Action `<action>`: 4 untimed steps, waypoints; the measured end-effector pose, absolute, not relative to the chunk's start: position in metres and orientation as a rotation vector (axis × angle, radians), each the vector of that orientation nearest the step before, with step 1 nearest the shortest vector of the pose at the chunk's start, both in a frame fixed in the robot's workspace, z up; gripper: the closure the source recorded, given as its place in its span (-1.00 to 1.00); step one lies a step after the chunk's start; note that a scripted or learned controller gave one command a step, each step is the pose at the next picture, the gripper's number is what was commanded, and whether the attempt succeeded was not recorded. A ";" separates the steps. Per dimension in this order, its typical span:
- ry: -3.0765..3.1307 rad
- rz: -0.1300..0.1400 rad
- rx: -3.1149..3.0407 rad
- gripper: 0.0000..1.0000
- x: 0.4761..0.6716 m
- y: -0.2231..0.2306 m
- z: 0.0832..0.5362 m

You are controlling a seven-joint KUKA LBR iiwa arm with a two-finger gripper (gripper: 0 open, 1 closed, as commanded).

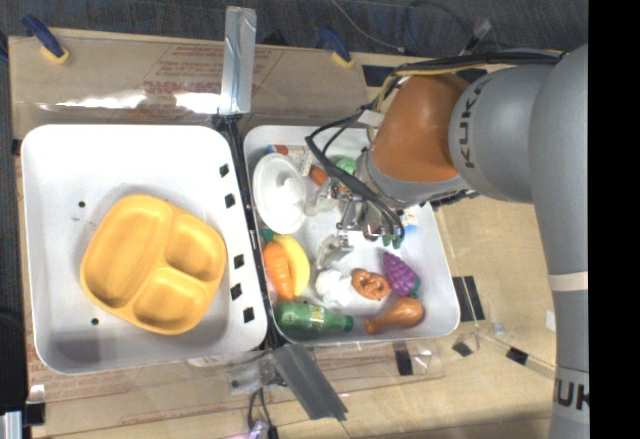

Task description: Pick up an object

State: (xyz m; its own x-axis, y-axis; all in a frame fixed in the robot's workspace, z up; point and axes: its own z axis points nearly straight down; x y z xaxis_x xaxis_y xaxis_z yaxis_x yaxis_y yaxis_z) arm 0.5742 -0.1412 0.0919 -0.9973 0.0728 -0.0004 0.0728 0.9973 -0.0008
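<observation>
My gripper (352,223) hangs over the middle of the right bin (438,257), its metal fingers pointing down among the toy food. Around it lie a white bowl (279,191), a banana (295,262), a carrot (278,270), a green bottle (315,318), a pretzel (369,284), purple grapes (400,275) and a brown drumstick (396,313). I see nothing clearly held between the fingers.
The left bin (50,187) holds a yellow divided plate (152,261). The arm's orange band (418,132) and grey link cover the right bin's far right part. Cardboard and tape border both bins.
</observation>
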 end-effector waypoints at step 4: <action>3.120 0.000 -0.337 1.00 0.487 -0.151 0.102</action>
State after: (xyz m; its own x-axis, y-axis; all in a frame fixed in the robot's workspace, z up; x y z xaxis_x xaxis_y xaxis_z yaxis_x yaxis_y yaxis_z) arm 0.4872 -0.1506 0.1022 -0.9770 -0.2134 -0.0033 -0.2134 0.9770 -0.0002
